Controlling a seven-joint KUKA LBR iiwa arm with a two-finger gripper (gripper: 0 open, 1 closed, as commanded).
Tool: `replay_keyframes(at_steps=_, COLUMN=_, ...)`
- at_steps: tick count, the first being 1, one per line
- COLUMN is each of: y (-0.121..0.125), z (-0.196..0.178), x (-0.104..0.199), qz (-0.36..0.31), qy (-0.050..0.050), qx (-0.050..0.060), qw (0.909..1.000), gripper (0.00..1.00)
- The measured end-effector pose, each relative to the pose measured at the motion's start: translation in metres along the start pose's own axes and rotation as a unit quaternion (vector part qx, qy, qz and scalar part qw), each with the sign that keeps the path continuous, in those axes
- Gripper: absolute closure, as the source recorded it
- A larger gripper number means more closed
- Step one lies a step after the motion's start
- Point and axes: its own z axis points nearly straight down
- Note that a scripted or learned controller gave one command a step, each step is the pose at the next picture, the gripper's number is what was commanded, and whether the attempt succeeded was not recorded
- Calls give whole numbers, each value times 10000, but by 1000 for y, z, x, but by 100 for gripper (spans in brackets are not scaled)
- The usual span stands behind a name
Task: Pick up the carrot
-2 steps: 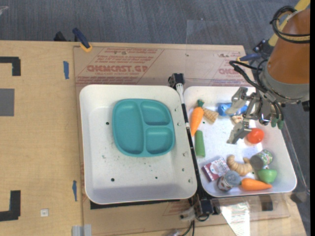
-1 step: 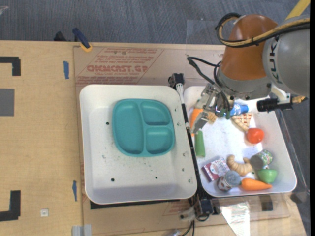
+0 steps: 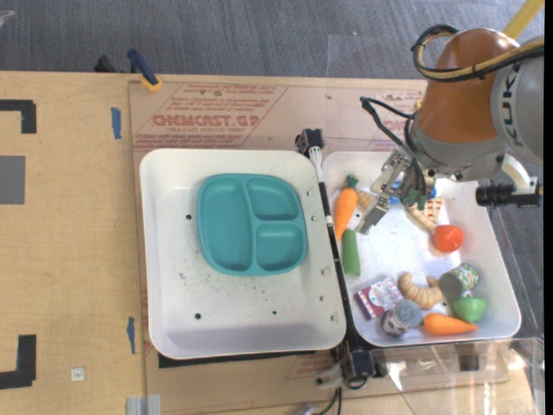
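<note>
My end effector [image 3: 380,204] hangs over the right bin [image 3: 501,258], just beside the carrot [image 3: 345,208], which lies against the bin's left wall with its green top pointing away. I cannot tell the end effector's state. The carrot is not between the tips, so the grasp and lift remain. A second carrot [image 3: 448,324] lies near the front wall.
</note>
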Motion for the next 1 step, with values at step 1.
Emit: replay_keyframes(at_steps=1, y=43, z=0, x=25, qz=778, qy=2, qx=-7, qw=9970, gripper=0)
